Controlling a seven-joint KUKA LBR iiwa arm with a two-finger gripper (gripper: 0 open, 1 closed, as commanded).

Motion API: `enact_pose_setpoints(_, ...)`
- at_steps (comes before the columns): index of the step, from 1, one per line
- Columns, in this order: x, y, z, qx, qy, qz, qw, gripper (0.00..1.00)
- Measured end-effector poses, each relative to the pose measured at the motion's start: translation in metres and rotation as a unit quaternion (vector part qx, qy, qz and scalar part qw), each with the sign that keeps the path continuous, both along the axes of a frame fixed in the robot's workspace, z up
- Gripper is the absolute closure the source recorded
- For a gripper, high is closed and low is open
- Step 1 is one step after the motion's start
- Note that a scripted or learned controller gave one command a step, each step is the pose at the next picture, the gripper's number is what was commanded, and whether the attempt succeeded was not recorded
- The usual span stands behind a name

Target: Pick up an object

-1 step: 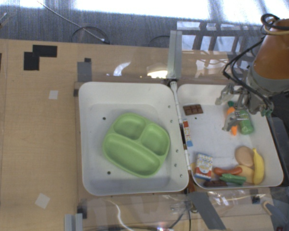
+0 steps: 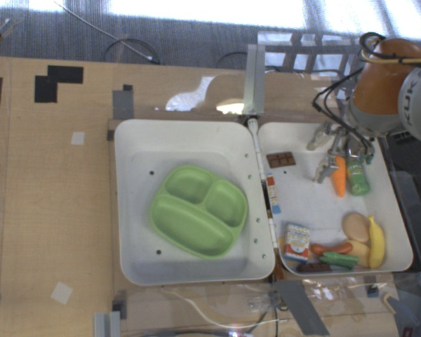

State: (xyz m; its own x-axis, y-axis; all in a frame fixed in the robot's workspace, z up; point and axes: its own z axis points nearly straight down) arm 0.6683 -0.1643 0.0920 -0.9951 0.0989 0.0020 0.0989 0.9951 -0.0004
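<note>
My gripper hangs over the upper right part of the right bin, below the orange band of the arm. An orange carrot stands upright between its metal fingers, and the gripper is shut on its upper end. A green bottle lies right beside the carrot, on its right. The carrot's lower tip points toward the bin floor; whether it touches the floor I cannot tell.
A brown chocolate bar lies at the right bin's upper left. Along its front edge are a small carton, a beige bun, a banana, and red and green vegetables. The left bin holds a green divided plate.
</note>
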Motion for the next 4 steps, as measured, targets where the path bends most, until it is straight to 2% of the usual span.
enact_pose_setpoints(1,0.005,0.002,0.016,-0.0015,-0.010,0.003,0.9999,1.00)
enact_pose_setpoints(2,-0.007,0.059,0.139,0.0004,-0.014,-0.067,0.9977,1.00)
enact_pose_setpoints(3,-0.079,0.038,0.007,0.0004,-0.003,0.171,0.9853,1.00)
enact_pose_setpoints(4,-0.069,0.032,0.132,-0.0043,-0.012,0.240,0.9707,1.00)
